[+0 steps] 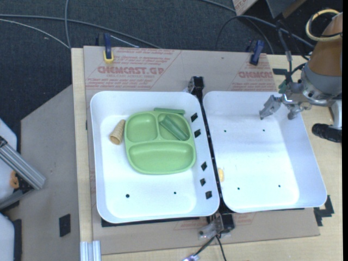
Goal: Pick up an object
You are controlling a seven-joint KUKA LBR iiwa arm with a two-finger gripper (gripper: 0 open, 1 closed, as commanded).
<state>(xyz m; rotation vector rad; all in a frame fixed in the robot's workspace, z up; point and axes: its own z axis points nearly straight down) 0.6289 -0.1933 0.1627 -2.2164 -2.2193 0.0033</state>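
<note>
the gripper point(281, 107) hangs over the far right corner of the right bin point(272, 167), its two fingers spread apart with nothing between them. one fingertip points down-left toward the bin floor, the other sits nearer the bin's right wall. above it the grey wrist and the orange band of the arm point(326, 58) enter from the right, with a yellow cable loop beside them.

the white floor under the gripper is bare apart from a few small dark dots. a small yellowish scrap point(220, 174) lies at this bin's left wall, near the divider point(201, 140) where the two bins meet, which carries a row of black tabs.

the things to pick lie in the left bin point(147, 200), well apart from the gripper. a green divided plate point(160, 156) sits in its middle. a darker green piece point(175, 126) lies in the plate's upper right compartment, and a flat green strip point(169, 111) lies just beyond the plate's far rim. a tan cone point(116, 132) lies beside the plate's left edge, its wide end toward the front.

both bins rest on a brown board point(147, 64) printed in red with "chemcast gp", repeated at the far right. blue clamps point(109, 48) hold its far edge. black cables point(65, 20) trail across the dark floor behind.
</note>
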